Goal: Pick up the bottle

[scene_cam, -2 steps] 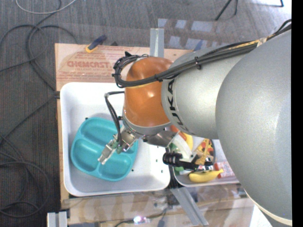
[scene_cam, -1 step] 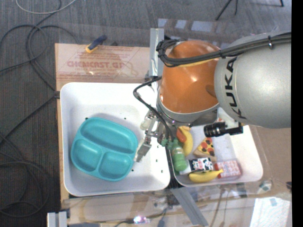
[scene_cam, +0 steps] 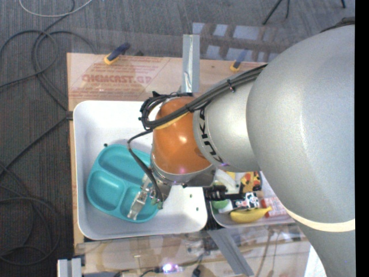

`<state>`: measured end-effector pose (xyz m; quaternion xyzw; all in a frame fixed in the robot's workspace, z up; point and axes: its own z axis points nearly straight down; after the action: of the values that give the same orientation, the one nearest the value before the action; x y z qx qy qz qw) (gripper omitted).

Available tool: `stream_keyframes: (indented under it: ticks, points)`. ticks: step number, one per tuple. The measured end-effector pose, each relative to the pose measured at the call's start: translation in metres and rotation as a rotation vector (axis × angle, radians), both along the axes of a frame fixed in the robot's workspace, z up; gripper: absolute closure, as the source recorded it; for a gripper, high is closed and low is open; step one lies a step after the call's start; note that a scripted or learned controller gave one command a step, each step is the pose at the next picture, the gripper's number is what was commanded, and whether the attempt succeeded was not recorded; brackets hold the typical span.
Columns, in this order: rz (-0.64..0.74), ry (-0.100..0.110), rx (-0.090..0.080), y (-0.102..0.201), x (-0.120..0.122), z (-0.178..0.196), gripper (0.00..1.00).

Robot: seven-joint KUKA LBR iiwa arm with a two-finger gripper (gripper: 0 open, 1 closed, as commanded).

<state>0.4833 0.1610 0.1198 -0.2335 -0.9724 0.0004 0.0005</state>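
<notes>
**Camera view: arm hangs over the left bin, bottle not yet in hand**

The grey arm (scene_cam: 277,126), with its orange band (scene_cam: 176,140), reaches in from the right of the frame and covers most of the seam between the two white bins. Its gripper (scene_cam: 140,203) sits low in the left bin (scene_cam: 104,111), over the right edge of a teal divided tray (scene_cam: 109,186) in the lower left of the frame. Nothing can be seen between the metal fingers (scene_cam: 137,201), and at this angle it cannot be told whether they stand apart or together, or whether they touch the tray.

No bottle can be picked out with confidence. The clutter in the right bin (scene_cam: 216,219), at the lower centre of the frame, includes a yellow banana (scene_cam: 251,214) and several small, partly hidden items beneath the arm; one of them may be the bottle, but the picture does not settle it.

Judged from this, the task seems to be at an early stage: no grasp is shown and no lift is made. Finding, gripping and raising the bottle all appear to be left.
</notes>
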Motion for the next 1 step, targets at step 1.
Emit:
stream_keyframes:
  ticks: [1]
  points:
    - [-0.108, 0.0, -0.002, 0.0726, 0.0253, 0.0431, 0.0]
